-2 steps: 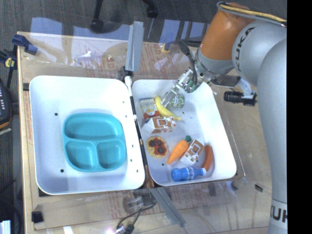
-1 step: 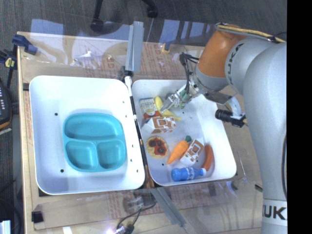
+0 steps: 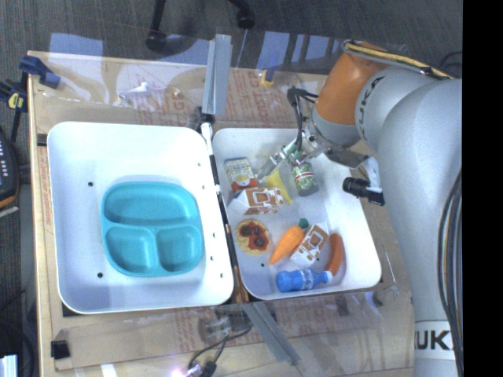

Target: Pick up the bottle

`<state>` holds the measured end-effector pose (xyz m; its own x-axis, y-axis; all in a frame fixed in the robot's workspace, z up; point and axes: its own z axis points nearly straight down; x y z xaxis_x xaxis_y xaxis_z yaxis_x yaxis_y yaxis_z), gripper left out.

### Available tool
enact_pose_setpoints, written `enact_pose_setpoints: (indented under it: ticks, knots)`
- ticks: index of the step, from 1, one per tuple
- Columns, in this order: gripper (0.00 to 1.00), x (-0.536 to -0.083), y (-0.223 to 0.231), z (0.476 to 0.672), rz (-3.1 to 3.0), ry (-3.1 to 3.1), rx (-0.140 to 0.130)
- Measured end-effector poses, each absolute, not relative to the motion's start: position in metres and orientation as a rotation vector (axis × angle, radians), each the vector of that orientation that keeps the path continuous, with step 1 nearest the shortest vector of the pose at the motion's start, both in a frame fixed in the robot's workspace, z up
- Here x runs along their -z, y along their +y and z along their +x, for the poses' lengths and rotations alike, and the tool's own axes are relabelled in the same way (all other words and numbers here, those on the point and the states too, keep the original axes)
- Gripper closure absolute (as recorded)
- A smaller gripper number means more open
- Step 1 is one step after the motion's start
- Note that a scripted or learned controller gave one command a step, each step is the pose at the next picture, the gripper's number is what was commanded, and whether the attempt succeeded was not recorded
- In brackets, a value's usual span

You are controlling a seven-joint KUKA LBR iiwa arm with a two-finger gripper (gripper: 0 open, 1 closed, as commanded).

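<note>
The bottle (image 3: 303,280) is blue with a white label and lies on its side at the near edge of the right bin (image 3: 355,210). My gripper (image 3: 288,158) hangs over the far middle of that bin, well above the bottle in the view and apart from it. Right beside the gripper sits a small green-topped jar (image 3: 305,178). Whether the jar touches the gripper is unclear.
The right bin also holds a small carton (image 3: 237,169), a yellow piece (image 3: 274,184), a brown-and-white box (image 3: 263,200), a pizza toy (image 3: 253,236), a carrot (image 3: 286,243), another box (image 3: 313,243) and a sausage (image 3: 336,254). The left bin (image 3: 71,155) holds a turquoise divided plate (image 3: 152,228).
</note>
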<state>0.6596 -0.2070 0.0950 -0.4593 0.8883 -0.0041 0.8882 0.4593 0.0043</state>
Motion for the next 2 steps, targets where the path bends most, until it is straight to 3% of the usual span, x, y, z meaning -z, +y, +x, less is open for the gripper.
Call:
enact_pose_setpoints:
  ticks: [1, 2]
  knots:
    - [0.00, -0.188, -0.202, 0.658, 1.562, 2.723, -0.001]
    - [0.00, -0.173, -0.210, 0.556, 1.211, 2.900, 0.001]
